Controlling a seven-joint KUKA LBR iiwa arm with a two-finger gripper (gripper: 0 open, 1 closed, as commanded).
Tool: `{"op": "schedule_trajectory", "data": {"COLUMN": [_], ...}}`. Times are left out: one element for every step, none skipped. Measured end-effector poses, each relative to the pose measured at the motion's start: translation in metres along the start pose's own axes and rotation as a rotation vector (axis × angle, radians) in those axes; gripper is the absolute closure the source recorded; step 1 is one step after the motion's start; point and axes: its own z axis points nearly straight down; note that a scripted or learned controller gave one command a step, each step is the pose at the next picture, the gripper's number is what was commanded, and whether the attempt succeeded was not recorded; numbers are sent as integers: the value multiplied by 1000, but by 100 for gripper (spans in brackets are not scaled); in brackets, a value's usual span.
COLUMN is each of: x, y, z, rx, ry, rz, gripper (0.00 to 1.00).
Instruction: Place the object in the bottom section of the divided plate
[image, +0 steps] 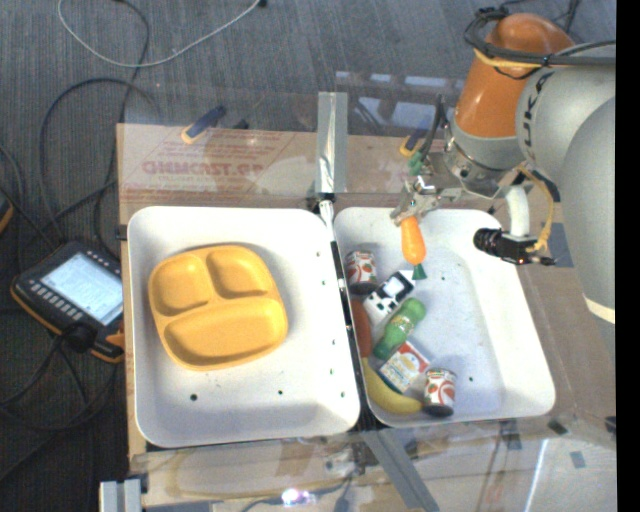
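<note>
Hanging over the far edge of the right-hand shallow white bin, your claw grips the top of a small orange plastic carrot with a green tip. The carrot hangs point-down between the metal fingers, clear of the bin floor, near the bin's far left corner. The grey arm with its orange band enters from the right.

Your target, the yellow divided plastic plate, lies in the left-hand white bin, well apart from the carrot. It has two smaller sections on the far side and one long section on the near side. All three sections show bare yellow.

Beneath and beside the carrot, the right bin holds a cluster of items along its left wall: a small red-and-white can, a black-and-white block, a green plastic bottle, a small printed carton, a yellow banana and a second red-and-white can at the near end. The bottle lies tilted against the carton.

On your counter's left, a black handheld pendant with a lit screen sits beside the left bin.
</note>
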Motion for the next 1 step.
{"op": "schedule_trajectory", "data": {"x": [60], "y": [-30], "z": [0], "rx": [2], "ry": [1], "rz": [103], "gripper": [100]}}
